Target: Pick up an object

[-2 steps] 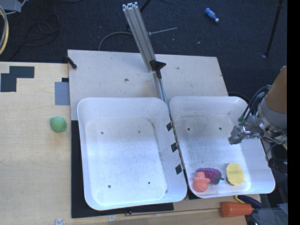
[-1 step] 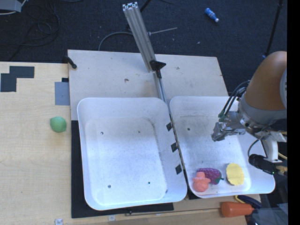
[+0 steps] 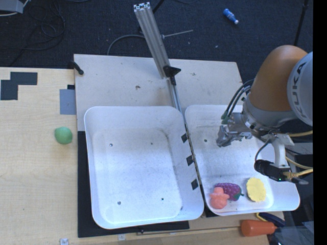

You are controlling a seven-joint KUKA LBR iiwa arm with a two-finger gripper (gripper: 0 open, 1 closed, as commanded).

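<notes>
The yellow toy [image 3: 256, 189], below and right of the pincer [image 3: 223, 140], is judged light and firm. It should be taken across its narrow width. Whether the pincer is spread cannot be told.

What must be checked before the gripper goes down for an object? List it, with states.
1. Objects in the right bin: ok; orange toy, purple grapes and yellow toy lie at its near end.
2. Gripper over a target: not ok; it hangs above bare floor.
3. Gripper holding nothing: cannot tell.
4. Yellow toy apart from the others: ok.
5. Orange toy apart from grapes: not ok; they touch.
</notes>
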